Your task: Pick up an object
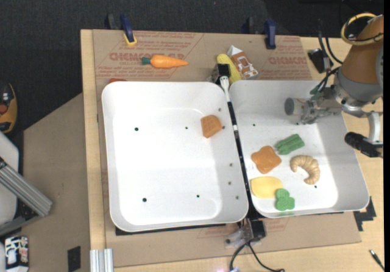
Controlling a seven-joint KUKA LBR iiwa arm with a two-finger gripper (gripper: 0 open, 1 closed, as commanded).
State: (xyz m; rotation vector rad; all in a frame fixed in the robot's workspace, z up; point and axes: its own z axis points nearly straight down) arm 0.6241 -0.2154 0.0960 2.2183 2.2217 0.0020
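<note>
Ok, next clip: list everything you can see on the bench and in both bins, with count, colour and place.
left bin: 1, white, left half of the bench
right bin: 1, white, right half of the bench
orange block: 1, orange-brown, left bin, near its right wall
orange piece: 1, orange, right bin, near its left wall
green piece: 1, green, right bin, middle
croissant: 1, tan, right bin, right of the orange piece
yellow piece: 1, yellow, right bin, front
small green piece: 1, green, right bin, touching the yellow piece
carrot: 1, orange, on the board behind the left bin
clamps: 2, blue, back edge
gripper: 1, grey, over the right bin's back part
</note>
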